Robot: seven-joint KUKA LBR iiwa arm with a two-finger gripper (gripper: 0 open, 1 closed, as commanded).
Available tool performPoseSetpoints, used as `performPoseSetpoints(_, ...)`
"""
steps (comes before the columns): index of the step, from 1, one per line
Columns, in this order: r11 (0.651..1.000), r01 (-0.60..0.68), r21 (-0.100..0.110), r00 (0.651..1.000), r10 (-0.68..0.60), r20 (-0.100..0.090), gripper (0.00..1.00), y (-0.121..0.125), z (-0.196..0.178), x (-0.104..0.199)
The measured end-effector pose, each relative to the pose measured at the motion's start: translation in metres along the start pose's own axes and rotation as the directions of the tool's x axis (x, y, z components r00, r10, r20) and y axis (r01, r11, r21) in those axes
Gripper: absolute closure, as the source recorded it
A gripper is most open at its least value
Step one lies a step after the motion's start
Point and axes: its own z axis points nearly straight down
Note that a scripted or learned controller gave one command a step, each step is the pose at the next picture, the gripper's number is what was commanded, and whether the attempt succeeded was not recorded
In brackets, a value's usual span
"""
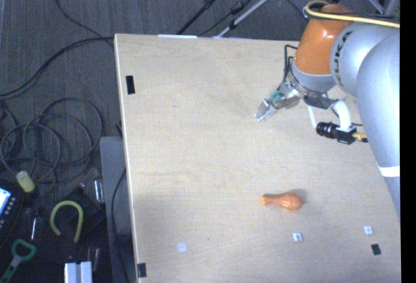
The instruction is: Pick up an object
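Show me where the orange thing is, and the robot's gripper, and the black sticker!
orange pear-shaped object [284,200], camera view: middle of its body.
gripper [263,115], camera view: between its fingertips.
black sticker [130,84], camera view: its centre.

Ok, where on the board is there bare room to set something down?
Most of the board is bare: the whole left half, from the black tag downward, and the far strip. The right side is crowded by the arm and gripper. The orange object takes a near-right spot.
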Motion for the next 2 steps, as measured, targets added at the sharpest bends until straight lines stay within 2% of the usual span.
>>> performPoseSetpoints(1, 1.000, 0.000, 0.000, 1.000, 0.000, 0.000, 0.00, -0.0001, 0.0001, 0.0000)
performPoseSetpoints(2, 1.000, -0.002, -0.001, 1.000, 0.002, -0.001, 1.00, 0.0001, -0.0090, 0.0000)
